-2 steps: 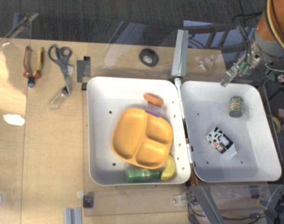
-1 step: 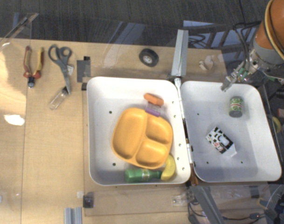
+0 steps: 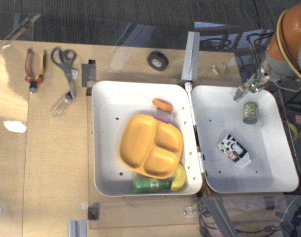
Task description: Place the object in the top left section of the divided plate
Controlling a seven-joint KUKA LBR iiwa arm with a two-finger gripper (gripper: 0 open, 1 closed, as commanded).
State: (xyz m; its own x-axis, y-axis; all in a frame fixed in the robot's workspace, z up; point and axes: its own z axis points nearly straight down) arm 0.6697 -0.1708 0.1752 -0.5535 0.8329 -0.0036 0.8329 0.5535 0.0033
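None of the placing looks done: the small green can with a banded label [image 3: 249,112] stands in the right white bin [image 3: 279,181], well right of the yellow divided plate [image 3: 151,145], just below the gripper [image 3: 249,88], its grip unreadable

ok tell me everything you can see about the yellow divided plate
The divided plate is yellow-orange, looks like glossy plastic, with rounded corners and raised ridges splitting it into three sections, all bare. It lies flat but turned askew in the left bin. A purple piece sits at its top edge; a green bottle and a yellow fruit crowd its lower edge.
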